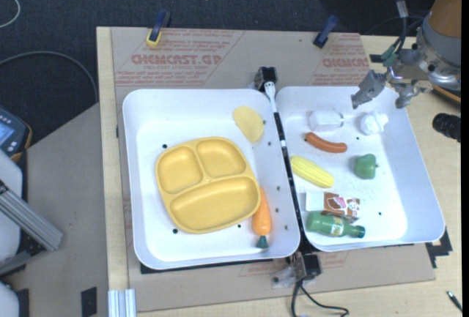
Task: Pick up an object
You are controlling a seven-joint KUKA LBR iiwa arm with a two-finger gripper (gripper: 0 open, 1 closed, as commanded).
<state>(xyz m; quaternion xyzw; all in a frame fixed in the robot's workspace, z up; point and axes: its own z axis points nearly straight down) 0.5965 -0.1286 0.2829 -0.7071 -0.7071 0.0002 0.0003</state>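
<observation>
While the yellow divided plate (206, 182) and carrot (261, 217) sit in the left bin (139, 162), the hot dog (326, 143) lies in the right bin (421, 176), its long axis pointing left-right and slightly downward. Above that bin's far edge hangs the gripper (385, 92), fingers spread, grasping nothing. It looks like the approach step; next it must descend and align across a toy.

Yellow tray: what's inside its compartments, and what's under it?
All three compartments of the tray look empty. It rests on the left bin floor; anything under it is covered. A carrot lies against its right edge.
</observation>
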